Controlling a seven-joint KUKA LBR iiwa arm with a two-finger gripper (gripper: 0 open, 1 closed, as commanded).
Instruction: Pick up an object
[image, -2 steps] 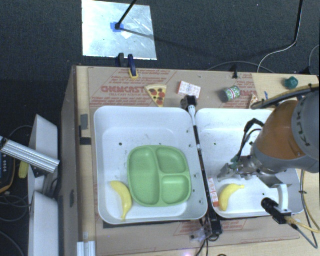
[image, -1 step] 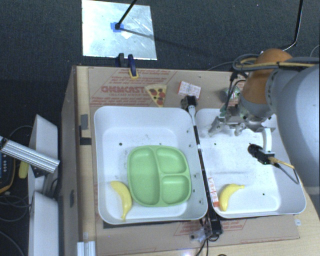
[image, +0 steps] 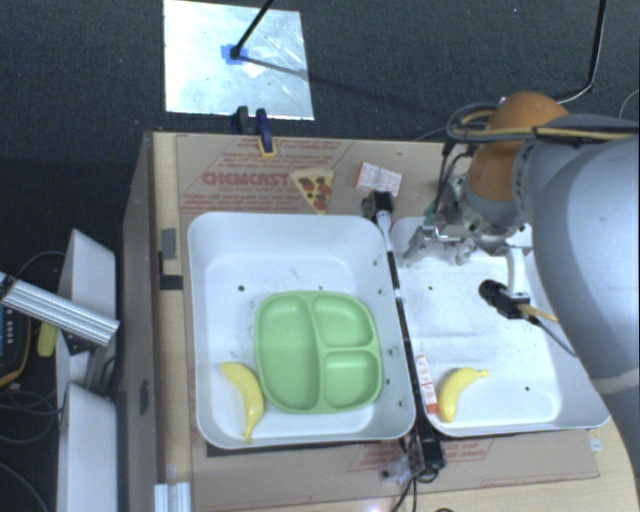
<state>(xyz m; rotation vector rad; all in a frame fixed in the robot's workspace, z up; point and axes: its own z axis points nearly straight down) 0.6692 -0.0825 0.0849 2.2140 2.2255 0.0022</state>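
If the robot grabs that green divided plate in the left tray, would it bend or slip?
The green plate looks like moulded plastic, so probably stiff and light. Its glossy surface and low rim may slip from the gripper. Lying flat beside a banana, it seems unlikely to roll.

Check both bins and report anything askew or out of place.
Nothing stands out. The green divided plate lies flat in the left bin beside a banana; a second banana lies in the right bin.

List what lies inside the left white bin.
The left white bin holds a green divided plastic plate and a yellow banana touching the plate's lower left edge. Whatever sits beneath the plate is covered.
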